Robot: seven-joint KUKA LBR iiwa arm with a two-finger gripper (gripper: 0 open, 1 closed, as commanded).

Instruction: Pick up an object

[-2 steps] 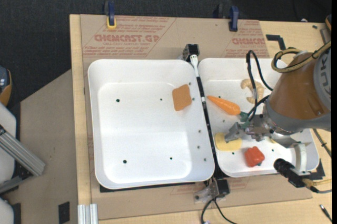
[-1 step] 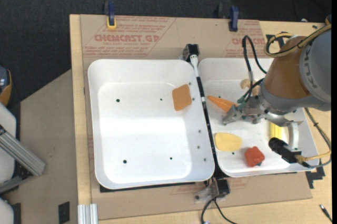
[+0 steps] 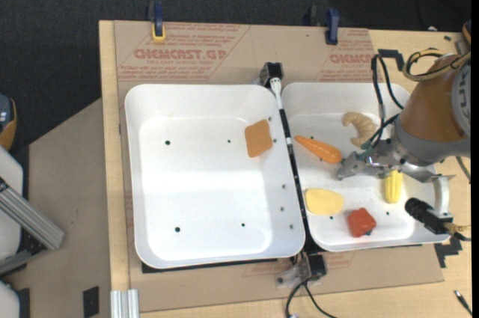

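Note:
My gripper (image 3: 346,167) hangs over the middle of the right bin (image 3: 322,101), pointing left. An orange carrot (image 3: 318,150) lies just to its upper left, close to the tip. A pale yellow oval piece (image 3: 324,201) rests below the gripper, and a red chunk (image 3: 361,222) sits near the bin's front edge. A yellow corn cob (image 3: 392,185) lies under the wrist, partly covered by it. A tan curved piece (image 3: 361,127) lies behind the gripper. In the left bin (image 3: 150,182) a flat orange-brown square (image 3: 258,138) rests near the right wall.
The arm's orange band (image 3: 438,111) and black cables (image 3: 383,88) hang over the right bin's far right side. A black divider clamp (image 3: 272,74) sits between the bins at the back. Blue clamps (image 3: 156,19) hold the brown board.

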